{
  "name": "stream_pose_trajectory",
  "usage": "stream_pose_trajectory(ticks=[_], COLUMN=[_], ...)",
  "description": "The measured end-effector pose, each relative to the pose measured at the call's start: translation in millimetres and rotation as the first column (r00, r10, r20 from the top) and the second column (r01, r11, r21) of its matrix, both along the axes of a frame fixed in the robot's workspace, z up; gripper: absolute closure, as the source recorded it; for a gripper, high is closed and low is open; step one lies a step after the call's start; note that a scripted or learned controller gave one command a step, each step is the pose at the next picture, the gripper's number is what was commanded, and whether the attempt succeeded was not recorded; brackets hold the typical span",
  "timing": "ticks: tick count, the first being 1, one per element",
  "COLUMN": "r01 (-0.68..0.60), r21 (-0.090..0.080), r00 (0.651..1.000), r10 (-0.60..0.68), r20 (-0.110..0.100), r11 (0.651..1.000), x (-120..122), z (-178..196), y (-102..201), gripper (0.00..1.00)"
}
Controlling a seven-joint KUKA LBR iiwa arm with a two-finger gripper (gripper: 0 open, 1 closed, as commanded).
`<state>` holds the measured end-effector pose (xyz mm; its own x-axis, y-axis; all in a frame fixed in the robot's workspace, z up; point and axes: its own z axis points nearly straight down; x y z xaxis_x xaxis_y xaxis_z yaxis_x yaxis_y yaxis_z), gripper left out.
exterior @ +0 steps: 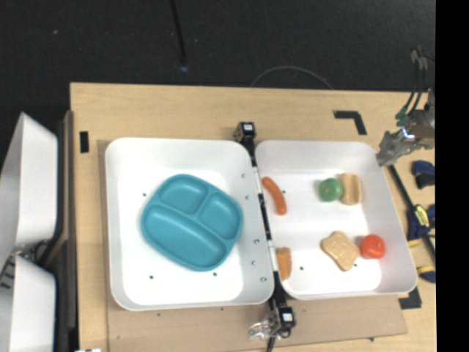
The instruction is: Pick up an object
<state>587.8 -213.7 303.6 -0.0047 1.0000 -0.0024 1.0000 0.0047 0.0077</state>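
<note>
My fingers (396, 147): spread unclear, hanging past right bin (308, 273) rim at 2 o'clock. Objects in that bin: orange sausage (275, 195) at 9, green ball (330, 189), toast slice (340, 250), red tomato (373, 247) at 4.

No text, label, brand, number or sign can be read anywhere. The black angle marks (351, 119) on the wooden bench (183, 108), just beyond the right bin's (308, 152) far corner, are plain shapes without lettering. The blue tray (192, 221) bears no print.
</note>
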Motion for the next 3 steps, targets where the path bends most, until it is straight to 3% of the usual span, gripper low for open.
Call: stream_pose_trajectory(ticks=[3], r01=[-0.001], r21=[0.002], r00=[1.000], r10=[0.001], r20=[-0.009], r11=[1.000], x=[27], z=[-38], y=[154], gripper=[1.00])
